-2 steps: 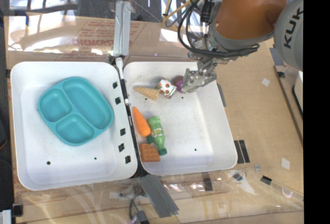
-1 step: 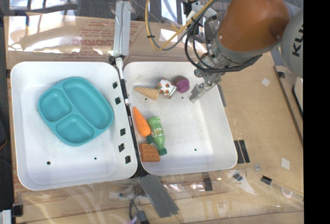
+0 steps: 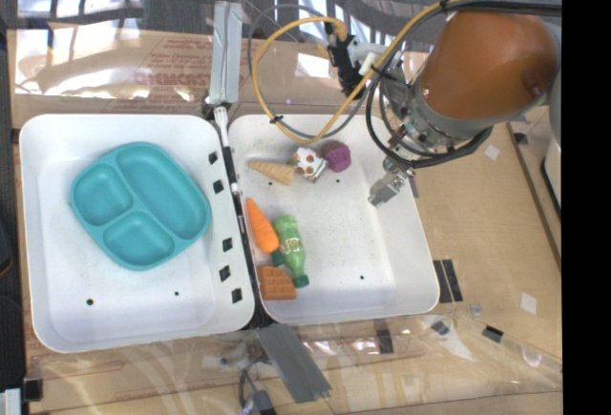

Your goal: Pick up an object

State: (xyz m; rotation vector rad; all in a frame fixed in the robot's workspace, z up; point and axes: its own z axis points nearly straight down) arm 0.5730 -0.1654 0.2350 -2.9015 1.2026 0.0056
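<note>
In the right bin (image 3: pixel 420 251), near its right wall, the gripper (image 3: pixel 387 189) hangs low over bare white floor, with the grey arm (image 3: pixel 482 70) and its orange band reaching in from the right above it. Nothing sits between its tips; how far apart they stand is too small and blurred to tell. Every candidate for picking lies to the gripper's left. Closest is a purple ball (image 3: pixel 336 155), left and slightly farther away, touching a small white toy (image 3: pixel 308 164) (its exact kind is unclear), which in turn meets an ice-cream cone (image 3: pixel 272 172) lying with its long axis left to right. Well to the left and nearer the camera lie a carrot (image 3: pixel 261 224) and a green bottle (image 3: pixel 290 251), both running roughly far to near, with a brown waffle (image 3: pixel 277 283) at their near end. The left bin (image 3: pixel 48 308) holds a teal plate (image 3: pixel 139 203). A short move left and slightly away would likely put the gripper over the ball.
</note>
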